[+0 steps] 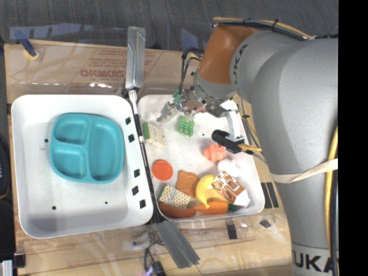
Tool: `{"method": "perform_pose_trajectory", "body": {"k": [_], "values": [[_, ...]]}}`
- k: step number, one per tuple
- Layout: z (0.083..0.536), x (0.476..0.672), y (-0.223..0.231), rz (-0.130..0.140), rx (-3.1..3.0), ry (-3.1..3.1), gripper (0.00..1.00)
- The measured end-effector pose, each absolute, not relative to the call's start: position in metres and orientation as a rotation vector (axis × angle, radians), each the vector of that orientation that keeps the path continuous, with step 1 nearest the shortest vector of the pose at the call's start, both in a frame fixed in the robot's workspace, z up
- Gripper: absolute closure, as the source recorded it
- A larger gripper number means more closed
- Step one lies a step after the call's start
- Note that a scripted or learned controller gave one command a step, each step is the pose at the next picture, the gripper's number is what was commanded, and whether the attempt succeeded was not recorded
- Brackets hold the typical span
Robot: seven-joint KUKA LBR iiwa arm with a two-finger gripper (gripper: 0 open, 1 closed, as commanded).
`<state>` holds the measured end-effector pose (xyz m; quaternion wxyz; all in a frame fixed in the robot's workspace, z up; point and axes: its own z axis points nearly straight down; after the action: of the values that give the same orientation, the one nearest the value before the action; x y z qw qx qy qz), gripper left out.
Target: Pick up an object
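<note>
Bright, even light — slightly soft focus

GREY ARM, ORANGE BAND

Broad, rounded, pale grey casing on the arm [287, 102], smooth and matte. "KUKA" lettering in dark capitals low on the base. Glossy orange band [221, 53] above the wrist, curved like a collar. Thin black cables along the upper edge and down beside the wrist. A pale yellowish strap or cable across the grey body lower right. Metallic gripper [172, 109] of small silver parts, with a black cylindrical piece alongside.
</note>
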<state>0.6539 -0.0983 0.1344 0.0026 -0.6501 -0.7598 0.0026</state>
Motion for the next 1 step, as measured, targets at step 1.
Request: {"method": "perform_pose_trajectory", "body": {"k": [1], "values": [[0.0993, 0.6608, -0.1286, -0.009, -2.018, -2.417, 0.0]]}}
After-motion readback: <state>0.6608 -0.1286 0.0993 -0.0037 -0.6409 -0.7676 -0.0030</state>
